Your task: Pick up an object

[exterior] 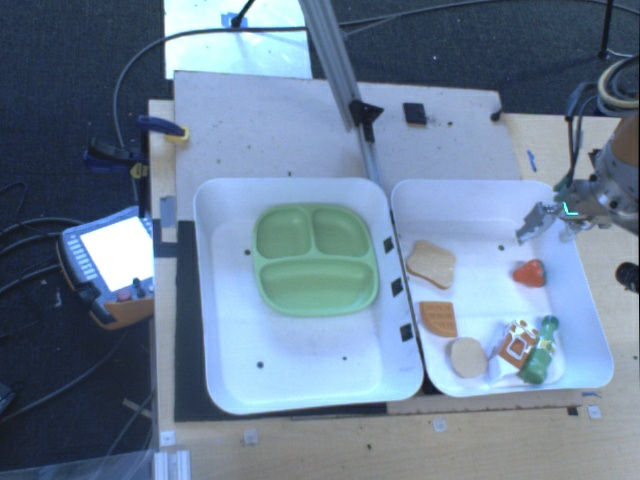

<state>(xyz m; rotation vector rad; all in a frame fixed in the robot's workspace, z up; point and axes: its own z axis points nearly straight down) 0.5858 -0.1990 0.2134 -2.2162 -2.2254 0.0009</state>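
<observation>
Red piece [530,273], small and rounded, lying loose on the floor of the right bin [480,218], close to its far-right wall. Probably the handiest pick, being nearest the gripper [532,225], which hangs above the bin's upper right part, up-left of the piece and apart from it. Impossible to tell at this size whether spread or closed; nothing visibly held.

To do it well: shift across until centred over the piece, descend straight, straddle the widest part, close low enough to avoid squeezing it out sideways. Mind the bin wall just beside it, which leaves less room on that side.

Further out in the same bin: bread slice [431,264] near the left wall, orange square [438,318] just below it, pale round disc [467,357] lower still. Patterned little box [516,345] and green bottle [538,360] touching in the lower right corner, a crowded pair, likely harder to grasp cleanly. None of these between gripper and red piece.

In the left bin [230,348], a green divided plate [315,258], well apart. Beyond the bins, a slanted metal pole [335,48] and a lit handheld screen [110,258] off the bench's left edge.
</observation>
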